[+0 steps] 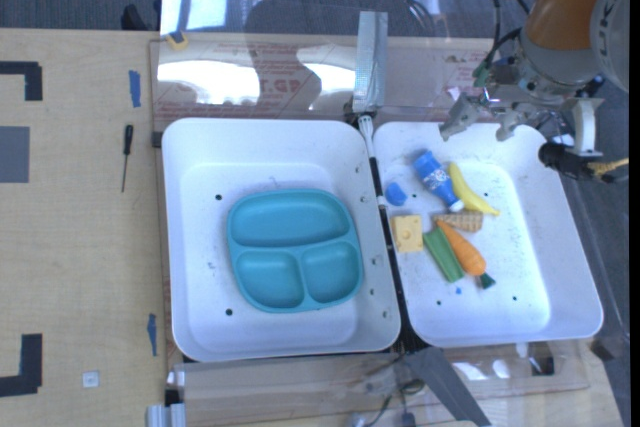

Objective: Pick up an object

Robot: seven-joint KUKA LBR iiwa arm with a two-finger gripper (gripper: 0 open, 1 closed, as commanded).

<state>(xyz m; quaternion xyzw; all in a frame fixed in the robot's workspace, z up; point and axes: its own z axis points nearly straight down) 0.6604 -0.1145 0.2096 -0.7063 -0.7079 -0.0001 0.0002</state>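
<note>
Grey gripper (482,122) above far rim of right bin (570,300), fingers spread, nothing between them. Toy clutter mid-bin: blue bottle (433,176), banana (470,190), carrot (465,250), green piece (441,255). Teal tray (294,248) in left bin (190,215).

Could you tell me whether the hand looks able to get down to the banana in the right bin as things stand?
Probably yes. The hand hovers over the right bin's far edge, and the banana lies uncovered, though the blue bottle sits close beside it.
</note>
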